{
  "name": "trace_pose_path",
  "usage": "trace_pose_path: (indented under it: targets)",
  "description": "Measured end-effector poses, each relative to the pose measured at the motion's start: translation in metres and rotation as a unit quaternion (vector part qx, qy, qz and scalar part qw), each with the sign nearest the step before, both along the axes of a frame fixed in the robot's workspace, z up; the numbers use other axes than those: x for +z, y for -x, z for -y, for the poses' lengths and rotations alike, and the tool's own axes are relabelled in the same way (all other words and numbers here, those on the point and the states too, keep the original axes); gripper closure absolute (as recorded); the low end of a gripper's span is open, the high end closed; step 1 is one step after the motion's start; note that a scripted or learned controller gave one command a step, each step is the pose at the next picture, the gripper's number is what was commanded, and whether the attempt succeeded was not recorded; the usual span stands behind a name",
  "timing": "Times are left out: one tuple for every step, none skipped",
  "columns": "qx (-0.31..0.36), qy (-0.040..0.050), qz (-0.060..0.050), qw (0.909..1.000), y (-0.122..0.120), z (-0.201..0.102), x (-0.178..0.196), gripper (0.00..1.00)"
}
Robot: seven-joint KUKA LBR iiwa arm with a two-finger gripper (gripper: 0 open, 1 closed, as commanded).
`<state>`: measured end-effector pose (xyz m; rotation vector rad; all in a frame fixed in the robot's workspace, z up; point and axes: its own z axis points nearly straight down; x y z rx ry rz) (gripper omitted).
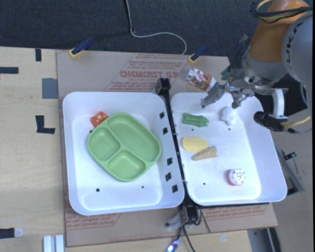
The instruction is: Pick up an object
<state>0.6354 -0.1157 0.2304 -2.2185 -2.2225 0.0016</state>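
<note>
The left bin (pixel 79 193) holds a divided tray (pixel 124 146) with a small block (pixel 98 118) touching its far left edge. In the right bin (pixel 262 188) lie a bean pod (pixel 195 120), a wedge (pixel 194 143), a cone (pixel 205 153), and a ball (pixel 237 176) nearer the front right.

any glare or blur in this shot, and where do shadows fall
Camera view: even, soft lighting; the white right bin looks bright but keeps its detail; the hand and the small white object below it look slightly soft; the green divided plate casts a faint shadow in the left bin.
</note>
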Motion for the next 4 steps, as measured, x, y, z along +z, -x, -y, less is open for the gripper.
trace_pose_path:
  targets:
    - [-0.001,-0.0019,-0.009,1.0000,0.079,-0.013,-0.121,0.00]
    - [-0.001,-0.0003,-0.001,1.0000,0.139,-0.014,-0.147,0.00]
    - [0.003,0.0003,0.010,0.9999,0.082,-0.061,0.031,0.00]
    - [0.001,0.0002,0.000,1.0000,0.086,-0.059,0.031,1.00]
